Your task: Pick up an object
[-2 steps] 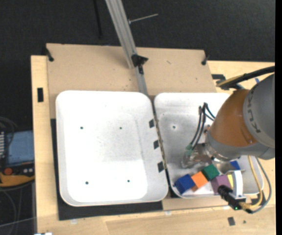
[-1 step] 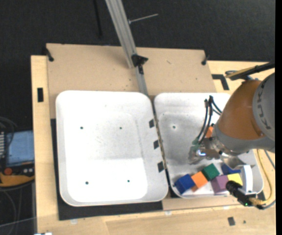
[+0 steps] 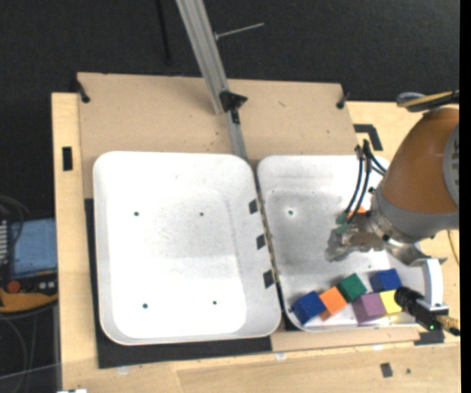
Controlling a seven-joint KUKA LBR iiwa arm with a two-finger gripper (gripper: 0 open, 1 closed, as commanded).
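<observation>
Where blocks (image 3: 351,295) cluster, matte cubes.

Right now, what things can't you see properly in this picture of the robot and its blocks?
- Gripper, camera view: small and blurred, so open or shut is unclear.
- Yellow block, camera view: partly covered by a black part in front.
- Right bin, camera view: its right side lies under the arm.
- Arm, camera view: cut off by the right edge.

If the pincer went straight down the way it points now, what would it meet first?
Probably the bare floor of the right bin: the pincer hangs above it, with the green block and orange block lying nearer the camera. Depth is uncertain.
</observation>
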